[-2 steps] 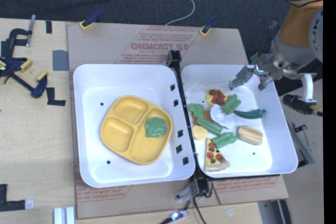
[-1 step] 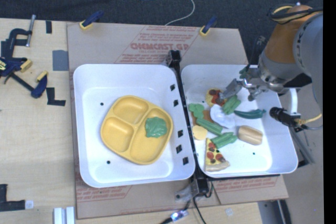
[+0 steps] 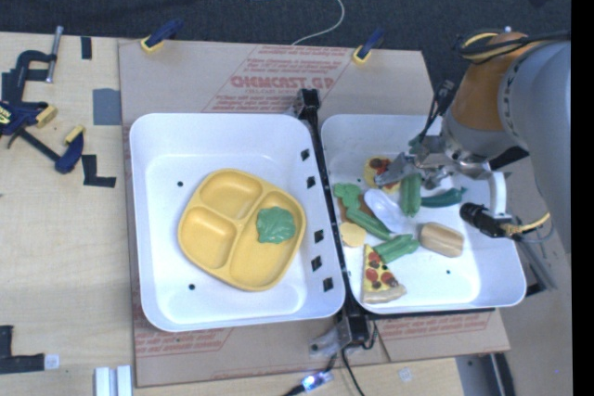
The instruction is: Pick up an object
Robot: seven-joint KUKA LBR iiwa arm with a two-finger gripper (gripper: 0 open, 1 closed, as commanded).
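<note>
Gripper [image 3: 411, 170] hangs low in the right bin [image 3: 501, 287] over crowded toy food (whether it is open or grasping I cannot tell), so closing here could pinch the green pod [image 3: 409, 196] badly or nudge the neighbouring clear spoon [image 3: 383, 206].

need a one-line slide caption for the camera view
KUKA arm's gripper low over toy food in the right bin; yellow divided plate with a green leafy piece in the left bin.

A wooden bench [image 3: 56, 292] carries a cardboard sheet [image 3: 278, 79] held by clamps [image 3: 162, 34], with two white bins [image 3: 153, 199] resting side by side on top.
</note>
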